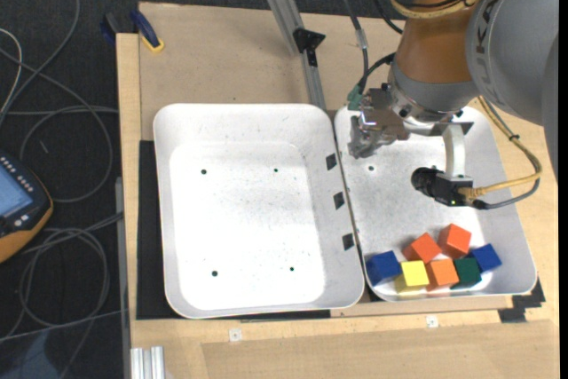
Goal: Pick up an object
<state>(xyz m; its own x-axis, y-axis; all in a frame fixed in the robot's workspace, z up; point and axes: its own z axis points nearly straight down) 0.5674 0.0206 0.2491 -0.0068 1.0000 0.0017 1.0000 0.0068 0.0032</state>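
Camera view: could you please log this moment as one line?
hand: above right bin, upper left, nothing seen held | blocks: clustered at near edge | left bin

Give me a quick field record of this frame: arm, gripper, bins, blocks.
arm: grey with orange band, reaching in from the right over the right bin
gripper: above the right bin's far left part, apart from the blocks
left bin: white, speckled floor
blocks: cluster at the right bin's near edge: two blue, yellow, three orange, green
held object: none seen
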